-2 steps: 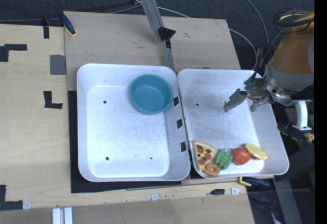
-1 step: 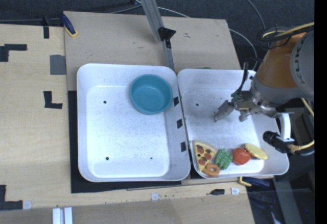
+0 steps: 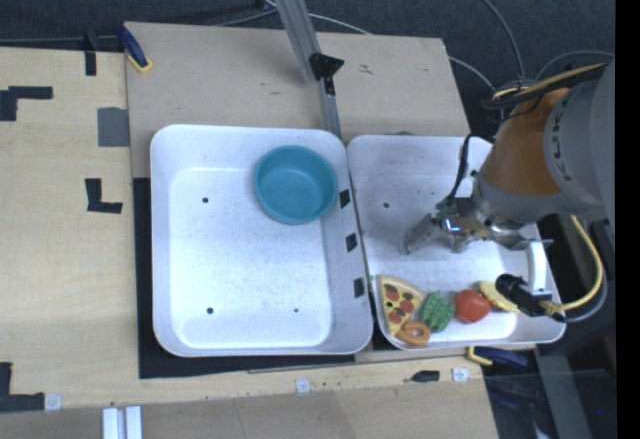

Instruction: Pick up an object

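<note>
Gripper (image 3: pixel 425 237): in right bin (image 3: pixel 400 172), finger state unclear, nothing seen held. Step: approach. Next: descend on pizza toy (image 3: pixel 401 308).

My arm (image 3: pixel 560 142) comes in from the right edge of the frame, its grey bulk and orange band sitting right of centre. The wrist bends down and toward the left, ending in my gripper (image 3: pixel 425 239) just right of the frame's middle. From this slant I can't make out how the fingers stand.
</note>
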